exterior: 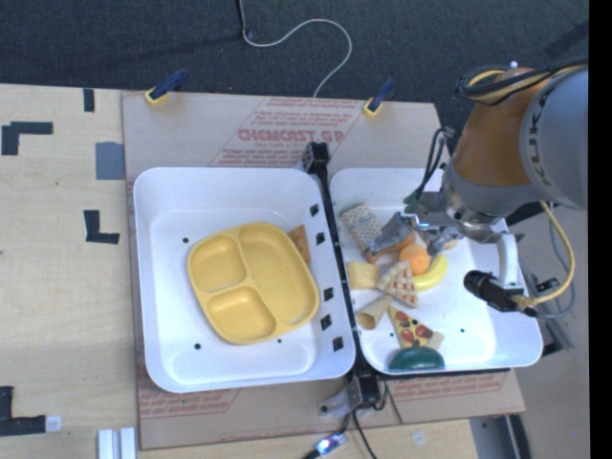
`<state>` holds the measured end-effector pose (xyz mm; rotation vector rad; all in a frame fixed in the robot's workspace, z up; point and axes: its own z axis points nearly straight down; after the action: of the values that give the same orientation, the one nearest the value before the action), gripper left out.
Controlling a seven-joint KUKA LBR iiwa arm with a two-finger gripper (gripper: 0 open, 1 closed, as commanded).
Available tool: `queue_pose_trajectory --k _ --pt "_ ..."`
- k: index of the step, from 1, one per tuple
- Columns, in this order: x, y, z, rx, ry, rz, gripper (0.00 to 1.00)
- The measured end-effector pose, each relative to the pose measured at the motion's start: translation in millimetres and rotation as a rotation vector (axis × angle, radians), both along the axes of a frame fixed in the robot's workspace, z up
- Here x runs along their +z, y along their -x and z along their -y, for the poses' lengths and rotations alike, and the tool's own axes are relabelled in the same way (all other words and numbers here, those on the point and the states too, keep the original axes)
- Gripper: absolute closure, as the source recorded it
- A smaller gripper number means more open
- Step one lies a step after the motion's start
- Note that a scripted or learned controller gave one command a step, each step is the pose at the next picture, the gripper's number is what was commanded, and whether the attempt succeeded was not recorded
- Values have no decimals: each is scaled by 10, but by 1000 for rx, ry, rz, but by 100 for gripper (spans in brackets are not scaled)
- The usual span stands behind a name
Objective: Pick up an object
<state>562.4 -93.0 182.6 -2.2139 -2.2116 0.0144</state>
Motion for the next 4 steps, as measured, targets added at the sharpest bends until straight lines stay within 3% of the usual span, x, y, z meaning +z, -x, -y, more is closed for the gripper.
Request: queue_pose_trajectory --k 1,3,4 --pt "67 -31 1 3 1 13 0" --pt "-1005 -12 7 3 2 13 0" --pt "-880 -18 8 3 2 14 100"
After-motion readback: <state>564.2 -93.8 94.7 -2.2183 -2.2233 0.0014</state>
